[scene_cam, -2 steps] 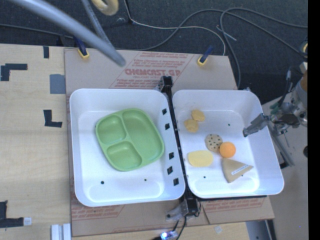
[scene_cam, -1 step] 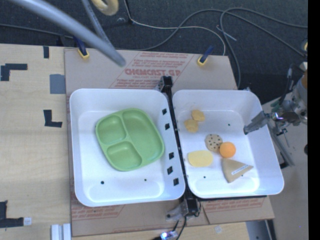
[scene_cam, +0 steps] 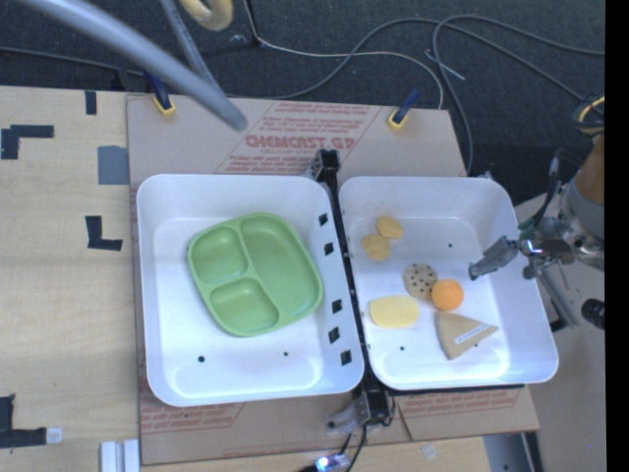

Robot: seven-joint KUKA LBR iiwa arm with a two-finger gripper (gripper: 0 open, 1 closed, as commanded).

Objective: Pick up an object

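Observation:
The right bin holds several food toys. Two small yellow pieces lie near its left wall. A chocolate-chip cookie sits beside an orange ball. In front of these lie a pale yellow oval and a tan cheese wedge. My gripper reaches in over the bin's right rim, to the upper right of the orange ball and apart from every toy. I see nothing held in it.
A green three-compartment plate lies in the left bin. A black divider with clips runs between the bins. Cables trail behind them, and a grey pole crosses the upper left.

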